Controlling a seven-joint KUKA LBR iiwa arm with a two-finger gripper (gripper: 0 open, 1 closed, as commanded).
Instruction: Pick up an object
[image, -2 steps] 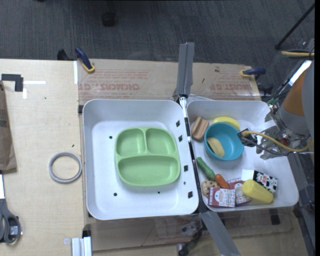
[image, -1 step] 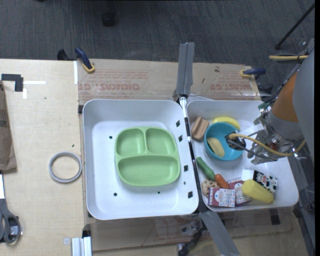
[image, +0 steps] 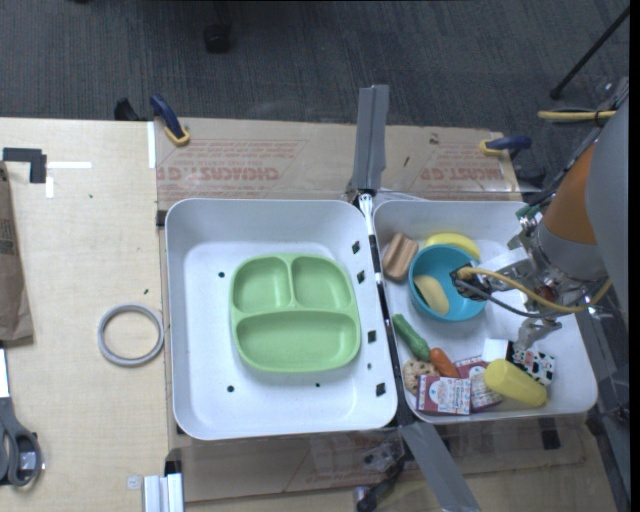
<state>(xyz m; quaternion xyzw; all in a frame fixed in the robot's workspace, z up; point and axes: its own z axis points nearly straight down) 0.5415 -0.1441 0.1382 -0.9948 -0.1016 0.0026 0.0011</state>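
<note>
Gripper hangs by right bin's right edge, jaws unreadable; best drop straight onto yellow toy food at near-right corner, clear of blue bowl

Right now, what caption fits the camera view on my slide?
Robot arm above the right bin, with a blue bowl and a carrot; a green plate lies in the left bin.
</note>
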